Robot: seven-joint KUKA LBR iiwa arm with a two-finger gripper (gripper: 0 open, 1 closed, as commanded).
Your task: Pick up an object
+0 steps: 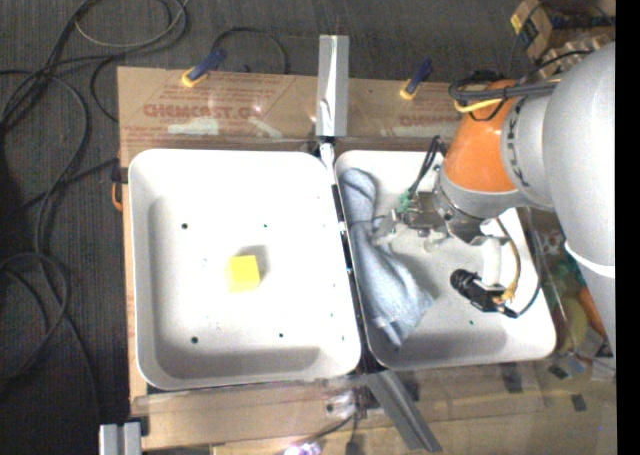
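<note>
Table with two white bins; tool (392, 228) low in right bin (520, 343), grip state unclear, grey cloth (385, 278) touching, just left.

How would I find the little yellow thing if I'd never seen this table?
Look at the two white bins side by side and pick the left bin, away from the arm. Near its middle sits a small yellow block, by itself on the white floor. The other bin holds a floppy grey cloth; the block is bright, square and much smaller.
</note>
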